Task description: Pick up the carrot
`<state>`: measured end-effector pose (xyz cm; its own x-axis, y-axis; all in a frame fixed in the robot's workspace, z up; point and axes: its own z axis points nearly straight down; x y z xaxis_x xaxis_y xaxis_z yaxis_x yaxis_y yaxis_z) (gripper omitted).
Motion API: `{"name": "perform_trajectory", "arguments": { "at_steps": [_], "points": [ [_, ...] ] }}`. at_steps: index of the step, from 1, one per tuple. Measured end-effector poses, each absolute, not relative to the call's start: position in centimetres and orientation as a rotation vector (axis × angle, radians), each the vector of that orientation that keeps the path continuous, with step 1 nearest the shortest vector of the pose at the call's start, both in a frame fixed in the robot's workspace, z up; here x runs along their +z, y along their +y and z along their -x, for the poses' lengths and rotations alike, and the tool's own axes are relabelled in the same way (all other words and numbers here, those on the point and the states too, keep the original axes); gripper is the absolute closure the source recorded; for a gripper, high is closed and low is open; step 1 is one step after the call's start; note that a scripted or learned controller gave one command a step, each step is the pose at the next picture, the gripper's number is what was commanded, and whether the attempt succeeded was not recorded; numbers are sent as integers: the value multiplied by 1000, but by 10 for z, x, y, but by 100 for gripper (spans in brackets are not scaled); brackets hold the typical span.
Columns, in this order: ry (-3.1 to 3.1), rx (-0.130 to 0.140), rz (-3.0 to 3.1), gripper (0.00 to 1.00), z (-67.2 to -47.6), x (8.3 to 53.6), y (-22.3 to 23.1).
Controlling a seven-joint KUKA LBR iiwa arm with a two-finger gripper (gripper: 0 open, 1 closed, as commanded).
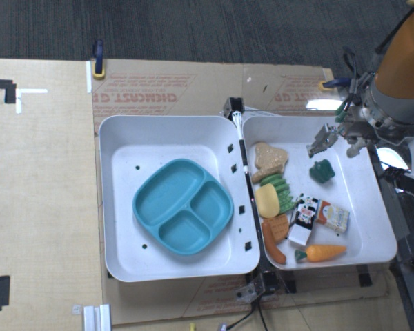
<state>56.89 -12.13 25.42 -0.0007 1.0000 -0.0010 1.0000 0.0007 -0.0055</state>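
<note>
Carrot point(322, 253) is lying along the right bin's point(372, 205) front edge. Gripper point(337, 141) is hovering near that bin's back right corner, fingers spread, gripping nothing.

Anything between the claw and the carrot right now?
Nothing covers the orange toy carrot, at the right bin's near edge. Along a straight line from the claw sit a dark green toy and a small orange-and-white packet.

Pale wooden bench point(34, 219) against dark carpeted floor point(193, 16).
</note>
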Motion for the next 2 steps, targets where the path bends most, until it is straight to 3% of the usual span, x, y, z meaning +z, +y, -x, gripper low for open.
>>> {"name": "perform_trajectory", "arguments": {
  "at_steps": [1, 2],
  "points": [
    [-1840, 8, 2543, 0, -546, 190, -39],
    [-1716, 8, 2628, 0, -494, 191, 11]
  ]
}}
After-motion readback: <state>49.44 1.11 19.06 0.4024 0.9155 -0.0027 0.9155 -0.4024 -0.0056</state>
